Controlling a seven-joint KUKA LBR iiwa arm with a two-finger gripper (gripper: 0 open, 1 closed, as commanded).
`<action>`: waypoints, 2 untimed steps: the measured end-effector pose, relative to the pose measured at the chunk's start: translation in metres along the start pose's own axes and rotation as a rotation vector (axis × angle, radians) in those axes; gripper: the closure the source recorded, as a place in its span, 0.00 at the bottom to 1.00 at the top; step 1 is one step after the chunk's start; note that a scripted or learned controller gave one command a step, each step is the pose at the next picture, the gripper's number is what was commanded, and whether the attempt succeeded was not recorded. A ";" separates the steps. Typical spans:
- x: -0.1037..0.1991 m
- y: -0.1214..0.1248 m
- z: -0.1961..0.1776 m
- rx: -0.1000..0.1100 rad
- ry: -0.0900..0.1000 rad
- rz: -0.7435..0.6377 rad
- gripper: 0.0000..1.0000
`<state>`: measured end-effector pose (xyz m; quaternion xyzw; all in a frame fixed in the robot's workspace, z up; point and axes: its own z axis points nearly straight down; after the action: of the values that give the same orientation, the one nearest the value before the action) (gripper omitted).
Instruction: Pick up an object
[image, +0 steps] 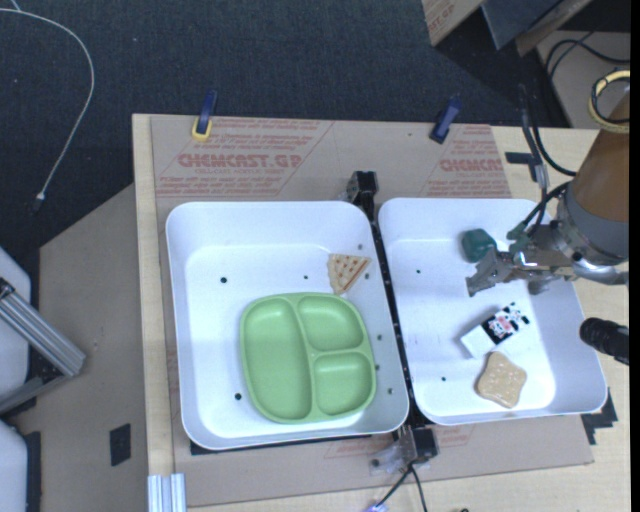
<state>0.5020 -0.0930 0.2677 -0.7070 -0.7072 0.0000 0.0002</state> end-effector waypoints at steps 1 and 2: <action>0.000 0.001 0.043 0.006 0.001 0.001 0.00; -0.001 -0.007 0.088 0.001 0.000 0.001 0.00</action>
<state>0.4952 -0.0943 0.1800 -0.7074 -0.7068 0.0003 0.0009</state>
